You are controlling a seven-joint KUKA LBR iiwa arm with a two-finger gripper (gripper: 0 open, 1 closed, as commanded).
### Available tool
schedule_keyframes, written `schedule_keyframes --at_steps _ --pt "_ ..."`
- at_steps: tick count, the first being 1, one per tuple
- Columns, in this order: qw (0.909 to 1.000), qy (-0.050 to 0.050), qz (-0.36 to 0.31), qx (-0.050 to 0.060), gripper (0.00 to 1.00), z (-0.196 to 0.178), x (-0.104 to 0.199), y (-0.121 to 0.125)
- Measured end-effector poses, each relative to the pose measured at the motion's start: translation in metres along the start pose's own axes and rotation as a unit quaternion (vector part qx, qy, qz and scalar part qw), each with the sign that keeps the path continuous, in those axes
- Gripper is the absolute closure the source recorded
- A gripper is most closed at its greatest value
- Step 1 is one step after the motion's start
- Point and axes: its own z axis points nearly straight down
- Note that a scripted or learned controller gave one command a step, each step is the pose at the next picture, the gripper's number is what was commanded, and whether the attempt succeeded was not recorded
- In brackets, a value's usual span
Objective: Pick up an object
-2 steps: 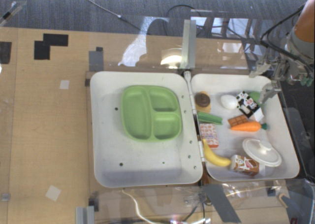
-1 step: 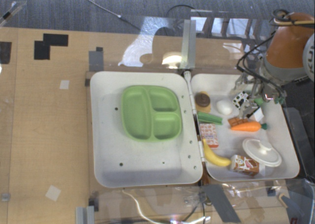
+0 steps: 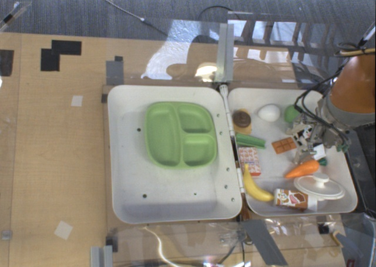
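Note:
My gripper (image 3: 306,142) hangs over the right side of the right bin (image 3: 351,201), under the orange-banded wrist (image 3: 355,87). Just below it lies an orange carrot (image 3: 302,169), and a brown waffle-like square (image 3: 284,145) sits to its left. Further left are a green pea pod (image 3: 249,140), a pink box (image 3: 249,160) and a banana (image 3: 256,187). At the back of the bin are a chocolate donut (image 3: 241,120), a white egg (image 3: 269,112) and a green ball (image 3: 291,113). A white lidded dish (image 3: 319,188) and a small carton (image 3: 291,199) sit at the front.
The left bin (image 3: 126,201) holds a green divided plate (image 3: 180,134). A raised divider (image 3: 230,142) separates the two bins. Cables run beside the wrist at the right bin's far right corner.

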Motion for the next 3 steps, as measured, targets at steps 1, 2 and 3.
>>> schedule_keyframes --at_steps 1,2,3 --pt "0.9999 -0.001 0.012 0.000 0.00 -0.003 0.062 0.066" --pt "0.9999 -0.012 0.009 0.002 1.00 -0.017 0.054 0.066" --pt "0.9892 0.003 -0.147 0.000 1.00 -0.094 0.052 0.000"
